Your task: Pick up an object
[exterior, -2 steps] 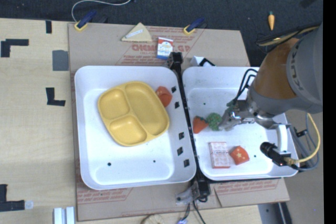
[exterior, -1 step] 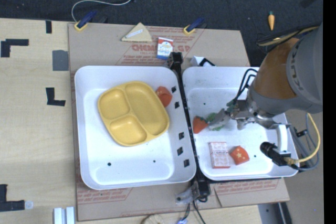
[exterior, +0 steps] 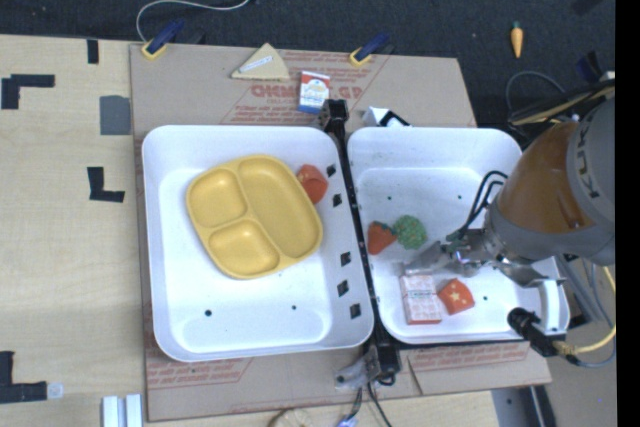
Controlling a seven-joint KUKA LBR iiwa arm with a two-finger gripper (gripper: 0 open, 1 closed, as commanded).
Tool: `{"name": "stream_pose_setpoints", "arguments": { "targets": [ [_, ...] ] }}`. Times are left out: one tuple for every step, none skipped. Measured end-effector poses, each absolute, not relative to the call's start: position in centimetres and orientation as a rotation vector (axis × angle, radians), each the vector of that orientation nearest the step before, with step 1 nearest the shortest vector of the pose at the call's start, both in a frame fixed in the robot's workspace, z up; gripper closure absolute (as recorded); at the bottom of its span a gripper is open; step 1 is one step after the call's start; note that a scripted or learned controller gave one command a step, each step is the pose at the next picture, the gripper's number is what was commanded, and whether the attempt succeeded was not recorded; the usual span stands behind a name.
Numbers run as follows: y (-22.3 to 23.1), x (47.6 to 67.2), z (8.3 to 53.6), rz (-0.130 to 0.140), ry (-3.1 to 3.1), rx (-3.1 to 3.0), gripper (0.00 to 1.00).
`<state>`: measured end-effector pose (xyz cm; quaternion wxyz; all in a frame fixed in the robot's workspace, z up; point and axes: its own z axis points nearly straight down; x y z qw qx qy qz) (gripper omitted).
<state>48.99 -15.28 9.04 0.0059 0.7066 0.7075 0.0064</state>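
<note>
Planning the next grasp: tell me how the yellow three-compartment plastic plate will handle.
The yellow three-compartment plastic plate looks rigid and probably light. Its wide, shallow form lying flat in the left white bin likely leaves just the rim to pinch, so it may tilt.

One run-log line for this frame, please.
arm: over right bin | gripper: beside broccoli | left bin: yellow divided plate | status: nothing lifted

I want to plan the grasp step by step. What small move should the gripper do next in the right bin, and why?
Probably a short descent. The gripper sits low in the right bin, just above the pink card box and beside the green broccoli piece. No object shows between its fingers, so nothing appears grasped yet.
</note>
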Motion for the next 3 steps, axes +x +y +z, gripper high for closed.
{"name": "stream_pose_setpoints", "arguments": {
  "targets": [
    [-11.3, 59.1, 8.7, 0.007, 2.221, 2.213, 0.0],
    [-10.3, 58.6, 8.7, 0.001, 2.217, 2.216, 0.0],
    [-10.0, 63.3, 8.6, 0.003, 2.221, 2.216, 0.0]
  ]
}}
